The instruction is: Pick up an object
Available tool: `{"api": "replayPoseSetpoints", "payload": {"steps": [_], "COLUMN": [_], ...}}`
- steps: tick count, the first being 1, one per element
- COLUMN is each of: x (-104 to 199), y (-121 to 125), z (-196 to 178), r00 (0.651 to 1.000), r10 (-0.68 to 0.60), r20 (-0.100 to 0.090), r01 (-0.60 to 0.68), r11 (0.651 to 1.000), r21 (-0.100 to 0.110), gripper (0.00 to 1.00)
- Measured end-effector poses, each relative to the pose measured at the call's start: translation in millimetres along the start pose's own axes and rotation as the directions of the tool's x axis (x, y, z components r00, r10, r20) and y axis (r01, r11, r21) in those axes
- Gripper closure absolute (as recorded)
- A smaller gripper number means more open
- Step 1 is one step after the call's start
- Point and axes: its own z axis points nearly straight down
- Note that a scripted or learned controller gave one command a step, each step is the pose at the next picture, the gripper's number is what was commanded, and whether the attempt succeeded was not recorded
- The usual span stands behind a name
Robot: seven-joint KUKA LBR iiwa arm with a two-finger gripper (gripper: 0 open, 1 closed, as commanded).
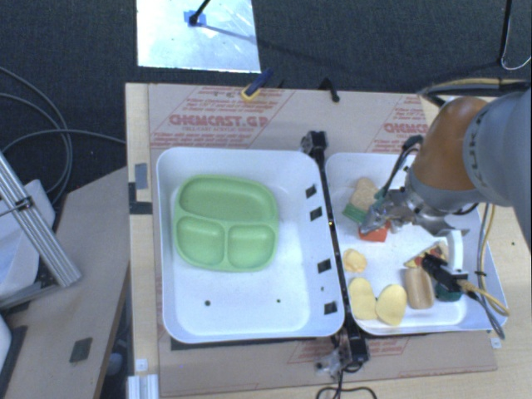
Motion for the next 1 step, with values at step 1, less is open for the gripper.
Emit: {"api": "replayPoseSetpoints", "payload": {"steps": [1], "x": [60.0], "y": [97.2], "z": [-95.8], "r00": [1.000], "r10": [-0.009], "r20": [0.000], "r01": [0.009], "r11": [1.000], "r21": [-0.014], "gripper": [1.00]}}
